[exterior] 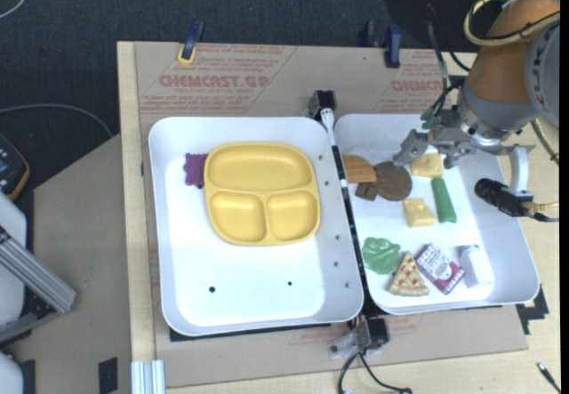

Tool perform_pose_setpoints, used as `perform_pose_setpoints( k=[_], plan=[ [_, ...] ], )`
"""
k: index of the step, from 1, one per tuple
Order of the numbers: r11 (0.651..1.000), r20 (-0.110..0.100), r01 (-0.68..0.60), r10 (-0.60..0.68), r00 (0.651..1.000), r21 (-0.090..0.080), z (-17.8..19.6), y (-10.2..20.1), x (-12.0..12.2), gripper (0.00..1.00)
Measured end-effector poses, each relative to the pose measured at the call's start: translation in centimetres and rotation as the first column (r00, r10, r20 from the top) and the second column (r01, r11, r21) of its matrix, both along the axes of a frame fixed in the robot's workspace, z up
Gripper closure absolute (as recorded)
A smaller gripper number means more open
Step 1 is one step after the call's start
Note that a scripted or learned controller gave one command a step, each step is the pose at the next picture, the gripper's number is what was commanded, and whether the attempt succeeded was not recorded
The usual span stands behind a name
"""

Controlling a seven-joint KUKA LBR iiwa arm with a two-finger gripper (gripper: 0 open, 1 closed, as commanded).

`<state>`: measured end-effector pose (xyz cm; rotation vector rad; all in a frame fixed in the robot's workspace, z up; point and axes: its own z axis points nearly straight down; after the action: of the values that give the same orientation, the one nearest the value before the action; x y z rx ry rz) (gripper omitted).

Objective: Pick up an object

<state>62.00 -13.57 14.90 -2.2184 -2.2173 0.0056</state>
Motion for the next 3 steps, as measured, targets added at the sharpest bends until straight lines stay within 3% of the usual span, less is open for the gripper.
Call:
perform_pose_setpoints(
  k=[1, 2, 3],
  plan=[
    [1.0, 0.003, 0.0, 0.0, 1.0, 0.0, -6.0, -0.5, 0.3, 0.0],
    [1.0, 0.007, 0.0, 0.0, 1.0, 0.0, -6.1, -0.5, 0.5, 0.0],
    [1.0, 0.014, 0.001, -0.001, 1.0, 0.0, -4.9, -0.4, 0.6, 1.0]
  ],
)
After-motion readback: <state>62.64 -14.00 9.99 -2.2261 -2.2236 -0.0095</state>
